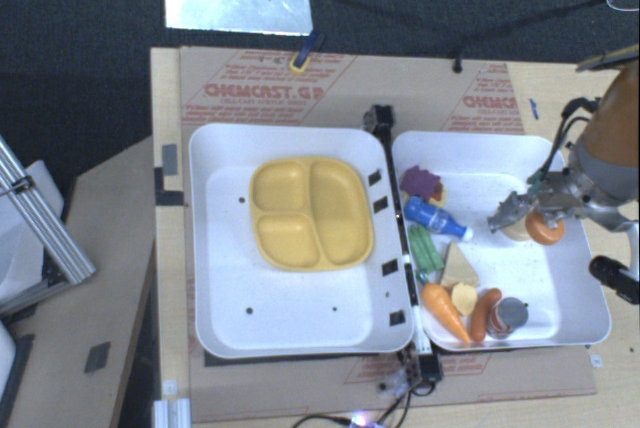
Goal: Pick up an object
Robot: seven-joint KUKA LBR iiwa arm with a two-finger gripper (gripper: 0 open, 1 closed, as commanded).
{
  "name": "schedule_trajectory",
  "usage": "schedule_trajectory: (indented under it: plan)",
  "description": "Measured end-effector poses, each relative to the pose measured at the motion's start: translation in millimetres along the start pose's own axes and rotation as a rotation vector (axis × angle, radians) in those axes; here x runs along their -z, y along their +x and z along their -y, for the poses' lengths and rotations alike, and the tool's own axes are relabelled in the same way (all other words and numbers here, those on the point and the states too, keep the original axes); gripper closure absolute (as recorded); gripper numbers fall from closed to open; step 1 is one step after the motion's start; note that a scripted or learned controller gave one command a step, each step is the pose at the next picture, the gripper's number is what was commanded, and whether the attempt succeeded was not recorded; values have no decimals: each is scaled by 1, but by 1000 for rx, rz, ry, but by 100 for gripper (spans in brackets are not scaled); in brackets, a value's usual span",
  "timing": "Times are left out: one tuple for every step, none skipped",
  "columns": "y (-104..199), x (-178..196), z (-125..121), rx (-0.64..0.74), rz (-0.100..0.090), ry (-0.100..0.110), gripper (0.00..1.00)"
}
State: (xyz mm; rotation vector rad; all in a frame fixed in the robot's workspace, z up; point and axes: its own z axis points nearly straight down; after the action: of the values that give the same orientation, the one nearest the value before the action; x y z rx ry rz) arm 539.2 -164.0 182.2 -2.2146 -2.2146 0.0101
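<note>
While the arm (612, 141) reaches in from the right, the gripper (520, 209) is seen low over the right bin (590, 311), near that bin's right-hand middle. Whether its fingers are spread or closed cannot be told, since they are blurred against the white floor. A small orange round object (545, 231) is seen just beside the gripper, on its lower right, partly covered by it; a grasp is not shown, and contact cannot be confirmed.

The remaining items are gathered along the left and lower part of the same bin. A purple grape cluster (422, 183) is placed uppermost. Below it, a blue bottle (435, 218) is laid with its long axis running from upper left to lower right, its pale cap toward the gripper. A green vegetable (426, 252) is laid beneath it. A carrot (444, 309) is pointed toward the lower right corner, beside a reddish sausage (481, 314) and a small can (508, 315).

In the left bin (215, 246), a yellow divided plate (308, 213) is set.
</note>
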Motion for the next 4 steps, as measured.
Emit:
schedule_trajectory:
  plan:
    - [0, 7, -3, 3, 2, -12, 0]
    - [-2, -36, -4, 2, 2, -9, 0]
    - [1, -78, -13, 4, 2, -14, 0]
    - [-1, -77, -19, 2, 9, -34, 0]
